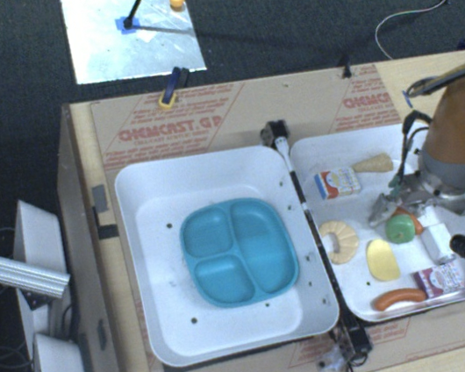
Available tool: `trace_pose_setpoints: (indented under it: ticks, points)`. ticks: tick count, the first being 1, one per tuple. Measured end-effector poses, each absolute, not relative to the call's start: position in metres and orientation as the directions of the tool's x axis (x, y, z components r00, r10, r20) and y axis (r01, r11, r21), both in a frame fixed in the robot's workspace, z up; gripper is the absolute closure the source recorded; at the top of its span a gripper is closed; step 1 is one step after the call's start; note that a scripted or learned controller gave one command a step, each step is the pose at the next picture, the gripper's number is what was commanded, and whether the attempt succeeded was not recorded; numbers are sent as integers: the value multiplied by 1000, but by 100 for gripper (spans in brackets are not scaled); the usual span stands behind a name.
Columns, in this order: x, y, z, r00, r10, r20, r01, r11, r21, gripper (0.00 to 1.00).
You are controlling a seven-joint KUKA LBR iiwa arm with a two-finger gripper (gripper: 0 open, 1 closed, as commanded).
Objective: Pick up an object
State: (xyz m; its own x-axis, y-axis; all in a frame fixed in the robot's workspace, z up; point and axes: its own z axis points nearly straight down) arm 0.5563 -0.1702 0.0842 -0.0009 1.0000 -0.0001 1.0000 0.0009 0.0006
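Camera view: hand (394,207) low in right bin (316,157), over green ball (399,228); grip state impossible to tell. Ball beside yellow piece (382,260), above sausage (398,297).

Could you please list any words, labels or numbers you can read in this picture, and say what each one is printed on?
"CHEMCAST GP", in red, on the brown protective sheet covering the bench, behind the left bin.
The same red print repeats at a slant behind the right bin, cut off and only partly legible.
Small white and red carton in the right bin: print too small to read.
Small red and white packet at the right bin's front: print blurred.
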Motion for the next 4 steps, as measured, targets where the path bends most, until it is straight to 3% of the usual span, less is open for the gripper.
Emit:
trace_pose_setpoints:
  ticks: [1,2,3,4]
  points:
    - [594,-203,156,-4,1000,-3,1000,4,5,0]
    - [576,-163,95,-4,1000,1,1000,4,0,0]
    - [646,-133,85,-4,1000,0,1000,4,2,0]
    - [594,-175,92,-2,1000,-2,1000,2,1,0]
